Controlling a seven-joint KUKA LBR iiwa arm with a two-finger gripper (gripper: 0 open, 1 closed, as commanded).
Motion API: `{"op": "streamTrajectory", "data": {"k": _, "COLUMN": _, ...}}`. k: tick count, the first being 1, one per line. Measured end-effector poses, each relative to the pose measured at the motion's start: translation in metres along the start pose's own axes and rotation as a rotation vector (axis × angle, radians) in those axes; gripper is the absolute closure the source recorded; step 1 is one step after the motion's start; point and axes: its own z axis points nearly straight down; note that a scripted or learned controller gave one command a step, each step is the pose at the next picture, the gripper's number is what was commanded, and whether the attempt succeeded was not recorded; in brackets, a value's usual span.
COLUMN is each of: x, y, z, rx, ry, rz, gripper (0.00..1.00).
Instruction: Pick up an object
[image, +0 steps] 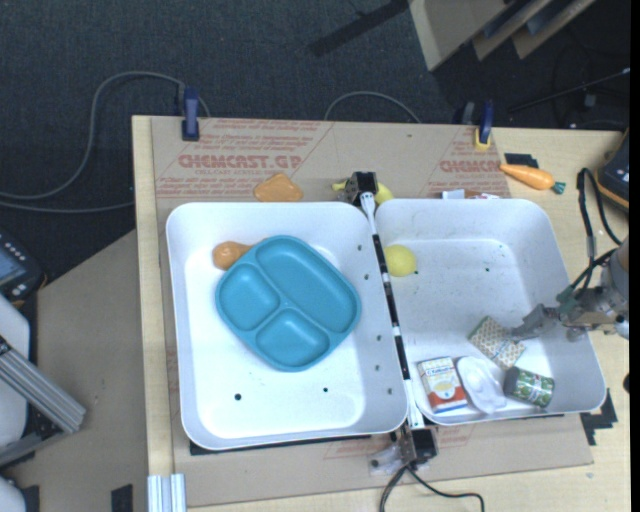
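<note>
The gripper (556, 316) hung low over the right bin (455, 215), near its 3 o'clock rim; whether it was open or closed could not be told, and nothing was seen held in it. Just beside it, at its 8 o'clock, lay a patterned packet (494, 340). A green can (528, 387) lay on its side at the gripper's 6 o'clock, with a white wrapper (483, 386) and a red-and-white carton (442, 386) in a row toward the can's 9 o'clock. A yellow ball (400, 261) rested against the bin's 9 o'clock wall. In the left bin (200, 400) sat a blue divided plate (288, 300), an orange lump (229, 254) touching its 10 o'clock edge. On the bench (150, 300), a toy carrot (529, 177) lay beyond the right bin's 1 o'clock corner.
</note>
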Motion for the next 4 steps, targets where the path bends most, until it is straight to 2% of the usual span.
{"op": "streamTrajectory", "data": {"k": 1, "x": 0.008, "y": -0.001, "z": 0.044, "rx": -0.001, "ry": -0.001, "rz": -0.003, "gripper": 0.0}}
{"op": "streamTrajectory", "data": {"k": 2, "x": -0.006, "y": 0.099, "z": 0.002, "rx": -0.018, "ry": -0.009, "rz": -0.009, "gripper": 0.0}}
{"op": "streamTrajectory", "data": {"k": 3, "x": 0.002, "y": 0.039, "z": 0.014, "rx": -0.001, "ry": -0.001, "rz": -0.001, "gripper": 0.0}}
{"op": "streamTrajectory", "data": {"k": 4, "x": 0.041, "y": -0.002, "z": 0.015, "rx": -0.001, "ry": 0.0, "rz": -0.004, "gripper": 0.0}}
